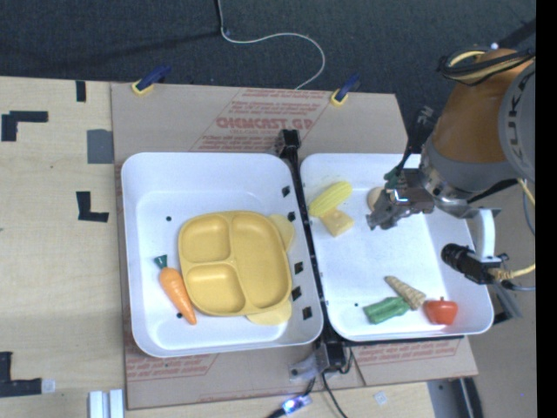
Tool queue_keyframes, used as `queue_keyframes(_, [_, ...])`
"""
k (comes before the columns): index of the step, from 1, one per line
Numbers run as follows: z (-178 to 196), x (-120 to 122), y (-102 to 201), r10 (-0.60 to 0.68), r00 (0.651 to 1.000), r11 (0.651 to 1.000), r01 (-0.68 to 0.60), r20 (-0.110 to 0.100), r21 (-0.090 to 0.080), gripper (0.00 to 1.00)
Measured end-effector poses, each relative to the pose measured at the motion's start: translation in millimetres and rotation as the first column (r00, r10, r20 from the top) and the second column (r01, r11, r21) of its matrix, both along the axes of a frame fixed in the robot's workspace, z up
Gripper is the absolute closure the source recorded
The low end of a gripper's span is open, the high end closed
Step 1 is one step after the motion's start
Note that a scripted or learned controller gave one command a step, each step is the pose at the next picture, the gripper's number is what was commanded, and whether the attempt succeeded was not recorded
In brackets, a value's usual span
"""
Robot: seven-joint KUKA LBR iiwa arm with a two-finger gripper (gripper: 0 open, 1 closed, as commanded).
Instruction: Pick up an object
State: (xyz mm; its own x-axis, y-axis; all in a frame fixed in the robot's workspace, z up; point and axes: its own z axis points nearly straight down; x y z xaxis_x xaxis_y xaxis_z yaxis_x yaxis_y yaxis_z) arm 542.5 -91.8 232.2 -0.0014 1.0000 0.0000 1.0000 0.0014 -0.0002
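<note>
Two white bins sit side by side, and I hang over the right bin, my gripper near its upper middle. Whether my fingers are apart or together I cannot tell from this angle. Just left of my gripper lie the corn cob and a yellow block. Well below my gripper, near the front wall, sit a cone, a green piece and a tomato.

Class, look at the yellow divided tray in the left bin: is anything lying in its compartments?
Empty. The yellow tray shows three bare compartments; the carrot lies beside it.
</note>
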Motion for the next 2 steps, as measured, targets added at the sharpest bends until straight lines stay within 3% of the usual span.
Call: queue_keyframes(2, [-4.5,-2.5,4.0,0.0,1.0,1.0,0.0,-0.001,0.0,1.0])
